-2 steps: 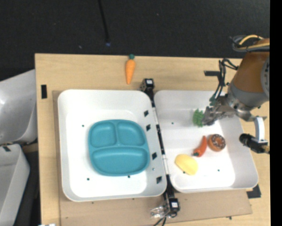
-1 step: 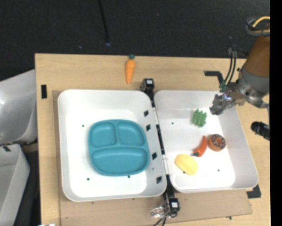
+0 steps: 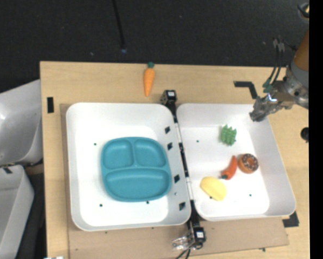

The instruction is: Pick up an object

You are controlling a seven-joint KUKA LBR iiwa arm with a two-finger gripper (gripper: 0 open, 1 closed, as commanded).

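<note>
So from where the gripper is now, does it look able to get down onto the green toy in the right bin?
Probably yes. The gripper hangs over the right bin's far right corner, and the green toy lies apart from the other items, with bare bin floor around it and nothing between them.

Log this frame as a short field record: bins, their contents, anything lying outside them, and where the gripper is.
left bin: blue divided plate
right bin: green toy, orange-red piece beside a round brown item, yellow piece
outside bins: toy carrot on the bench, behind the left bin
gripper: over the right bin's far right corner, apart from all objects
held: nothing visible
</note>
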